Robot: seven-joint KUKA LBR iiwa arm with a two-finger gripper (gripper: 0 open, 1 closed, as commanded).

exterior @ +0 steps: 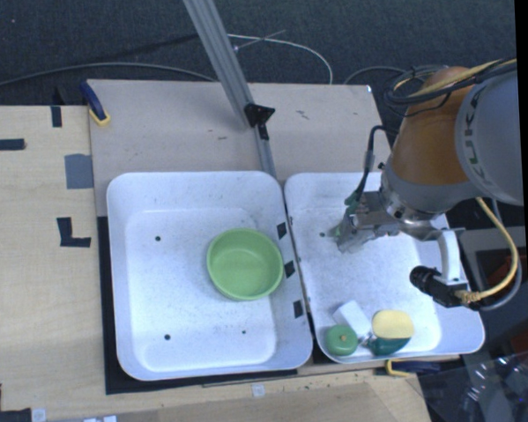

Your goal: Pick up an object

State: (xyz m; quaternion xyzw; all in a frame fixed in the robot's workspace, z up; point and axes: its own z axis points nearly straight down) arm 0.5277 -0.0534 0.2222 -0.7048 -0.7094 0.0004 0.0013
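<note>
One arm (pixel 446 143) bends over the right bin (pixel 312 247), its pincer (pixel 346 232) low inside; finger spread unreadable.

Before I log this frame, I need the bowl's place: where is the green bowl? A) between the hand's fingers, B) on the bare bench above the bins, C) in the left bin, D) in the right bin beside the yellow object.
C: the green bowl sits on the floor of the left bin, apart from the hand over the right bin.

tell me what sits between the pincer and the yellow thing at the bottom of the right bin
In the camera view, bare white bin floor lies between the pincer and the yellow object; a small white block sits just left of that line.
</note>
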